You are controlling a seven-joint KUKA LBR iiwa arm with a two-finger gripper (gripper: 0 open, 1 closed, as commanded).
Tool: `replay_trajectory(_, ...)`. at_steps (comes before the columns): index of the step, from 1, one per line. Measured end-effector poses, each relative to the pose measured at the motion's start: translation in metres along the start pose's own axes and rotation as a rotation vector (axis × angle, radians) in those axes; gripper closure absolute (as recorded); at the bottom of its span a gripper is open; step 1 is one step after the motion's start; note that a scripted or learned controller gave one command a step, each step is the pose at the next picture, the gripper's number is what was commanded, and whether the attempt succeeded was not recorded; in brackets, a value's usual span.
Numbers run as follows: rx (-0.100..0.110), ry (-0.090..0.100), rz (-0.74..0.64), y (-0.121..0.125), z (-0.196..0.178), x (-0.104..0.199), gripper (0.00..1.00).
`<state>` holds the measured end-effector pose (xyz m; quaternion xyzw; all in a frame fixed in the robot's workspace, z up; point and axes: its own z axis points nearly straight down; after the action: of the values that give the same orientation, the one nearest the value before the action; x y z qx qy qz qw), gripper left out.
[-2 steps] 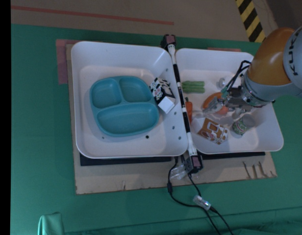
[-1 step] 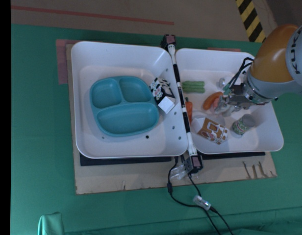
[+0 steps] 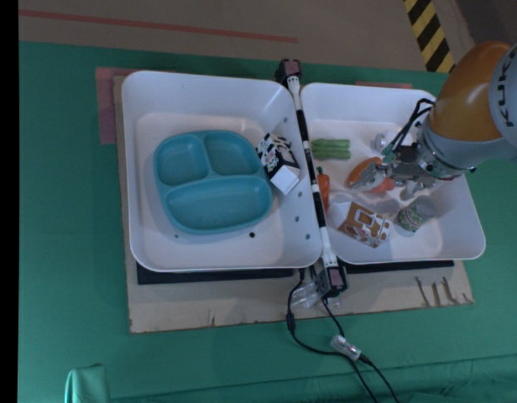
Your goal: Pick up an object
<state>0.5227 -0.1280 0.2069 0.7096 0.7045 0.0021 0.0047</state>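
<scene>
The gripper (image 3: pixel 383 173) hung low in the right bin (image 3: pixel 460 233) over an orange object (image 3: pixel 362 173) whose long axis ran diagonally, upper right to lower left. Its finger state was unclear. A can (image 3: pixel 415 217), carton (image 3: pixel 364 224), carrot (image 3: pixel 324 188) and green beans (image 3: pixel 331 148) crowded around.

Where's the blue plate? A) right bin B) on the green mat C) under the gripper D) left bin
D: the blue plate lies flat in the left bin, apart from the gripper, which is over the right bin.
</scene>
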Motion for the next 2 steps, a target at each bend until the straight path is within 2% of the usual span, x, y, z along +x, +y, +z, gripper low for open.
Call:
replay_trajectory(1,-0.005,-0.002,0.003,0.001,-0.012,-0.001,1.00)
replay_trajectory(2,0.004,0.000,-0.003,0.043,-0.011,-0.059,1.00)
